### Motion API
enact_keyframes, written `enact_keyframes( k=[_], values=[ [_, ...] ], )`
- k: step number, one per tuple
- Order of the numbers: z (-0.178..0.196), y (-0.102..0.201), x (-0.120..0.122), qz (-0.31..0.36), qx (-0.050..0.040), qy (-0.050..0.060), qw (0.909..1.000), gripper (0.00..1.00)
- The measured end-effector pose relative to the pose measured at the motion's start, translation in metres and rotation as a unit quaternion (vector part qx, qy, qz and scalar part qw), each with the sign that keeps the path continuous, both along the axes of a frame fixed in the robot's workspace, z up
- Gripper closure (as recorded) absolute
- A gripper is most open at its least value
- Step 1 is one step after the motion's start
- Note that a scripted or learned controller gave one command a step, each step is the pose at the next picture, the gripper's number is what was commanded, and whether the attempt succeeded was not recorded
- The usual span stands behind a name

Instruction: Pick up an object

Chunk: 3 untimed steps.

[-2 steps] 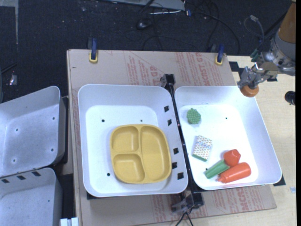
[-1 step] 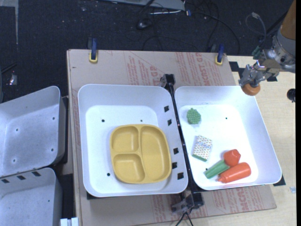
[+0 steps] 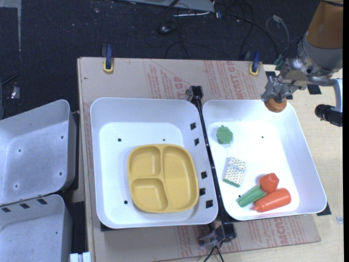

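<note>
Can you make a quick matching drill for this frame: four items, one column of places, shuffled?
Items:
1. yellow divided plate
2. green bumpy toy
3. patterned white packet
4. carrot toy

Places:
A. near front right corner of the right bin
B. middle of the right bin
C. left bin
D. back left part of the right bin

Pairs: 1-C, 2-D, 3-B, 4-A

Arm (image 3: 326,26) cut off (top right); jaws' grip unclear.
</note>
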State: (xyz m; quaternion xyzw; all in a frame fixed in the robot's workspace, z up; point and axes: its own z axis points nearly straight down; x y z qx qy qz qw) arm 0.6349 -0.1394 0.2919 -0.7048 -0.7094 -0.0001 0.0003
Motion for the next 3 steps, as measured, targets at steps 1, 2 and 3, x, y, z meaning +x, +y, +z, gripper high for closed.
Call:
enact_keyframes(
  k=[1, 2, 3],
  values=[
    [-0.019, 0.051, 0.001, 0.000, 0.0004, 0.001, 1.0000, 1.00],
    [-0.037, 0.103, -0.004, 0.000, 0.0005, 0.001, 1.0000, 1.00],
    [-0.042, 0.154, -0.018, 0.001, 0.0004, 0.001, 1.0000, 1.00]
  ],
)
